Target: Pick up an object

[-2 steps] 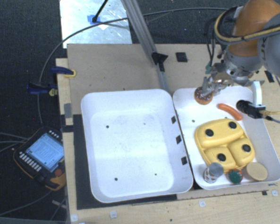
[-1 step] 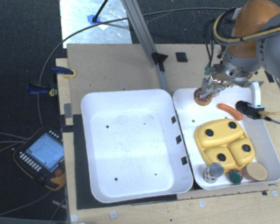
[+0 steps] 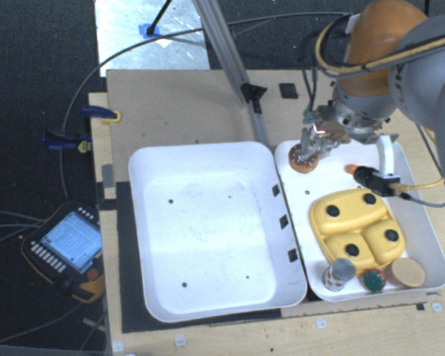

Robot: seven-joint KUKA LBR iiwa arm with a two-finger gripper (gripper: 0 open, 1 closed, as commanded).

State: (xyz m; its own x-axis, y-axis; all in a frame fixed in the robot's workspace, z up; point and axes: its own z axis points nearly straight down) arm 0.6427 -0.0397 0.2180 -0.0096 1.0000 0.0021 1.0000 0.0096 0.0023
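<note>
The left-hand shallow white plastic bin (image 3: 203, 235) lies bare; in the far-left corner of the right-hand white bin (image 3: 436, 251) we see a small round brown disc-like object (image 3: 303, 164) directly under the grey two-finger gripper (image 3: 311, 147). We cannot tell its finger state (the tips blur into the disc). The bulky yellow moulded plastic piece (image 3: 357, 225) sits well clear towards the front, so nothing seems to obstruct.

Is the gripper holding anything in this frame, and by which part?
Cannot be told: the gripper sits right over a small brown object in the right bin, but a grasp isn't visible.
</note>
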